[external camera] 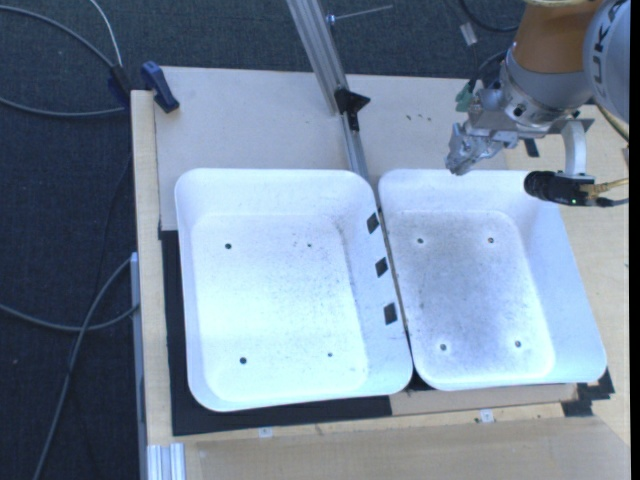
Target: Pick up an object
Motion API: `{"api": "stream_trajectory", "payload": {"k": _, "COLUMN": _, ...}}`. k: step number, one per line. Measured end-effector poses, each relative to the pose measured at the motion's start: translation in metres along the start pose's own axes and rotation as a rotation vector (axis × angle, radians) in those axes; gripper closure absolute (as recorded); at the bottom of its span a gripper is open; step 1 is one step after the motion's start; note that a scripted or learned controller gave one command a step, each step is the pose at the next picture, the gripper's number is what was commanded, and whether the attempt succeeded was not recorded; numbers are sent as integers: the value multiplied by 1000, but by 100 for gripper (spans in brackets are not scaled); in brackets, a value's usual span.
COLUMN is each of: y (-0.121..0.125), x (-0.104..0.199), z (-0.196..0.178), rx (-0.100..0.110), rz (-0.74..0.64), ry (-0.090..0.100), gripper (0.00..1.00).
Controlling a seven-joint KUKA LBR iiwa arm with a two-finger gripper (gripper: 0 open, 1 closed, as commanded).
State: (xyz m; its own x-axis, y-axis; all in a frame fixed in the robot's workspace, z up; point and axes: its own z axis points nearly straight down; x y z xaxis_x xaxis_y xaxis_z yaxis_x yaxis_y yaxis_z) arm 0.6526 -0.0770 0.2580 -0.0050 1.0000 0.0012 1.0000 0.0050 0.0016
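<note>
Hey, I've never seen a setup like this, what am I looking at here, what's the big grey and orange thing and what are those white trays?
One camera looks down at a slant on a wooden bench. The grey and orange thing is a robot arm reaching in from the right. Its gripper, a two-finger claw, hangs at the far rim of the right bin; I can't tell how its fingers stand. The trays are two shallow white bins side by side; the left bin shows just speckles and small dark holes. A metal pole stands behind them.

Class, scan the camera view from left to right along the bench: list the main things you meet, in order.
Small blue clamp → left shallow white plastic bin → slanted grey metal rail → right shallow white plastic bin, with the two-finger gripper above its far rim.
</note>
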Motion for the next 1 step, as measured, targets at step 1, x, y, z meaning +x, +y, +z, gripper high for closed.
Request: {"api": "stream_trajectory", "payload": {"k": 1, "y": -5, "x": 58, "z": 6, "rx": 2, "rz": 0, "ry": 0, "gripper": 100}}
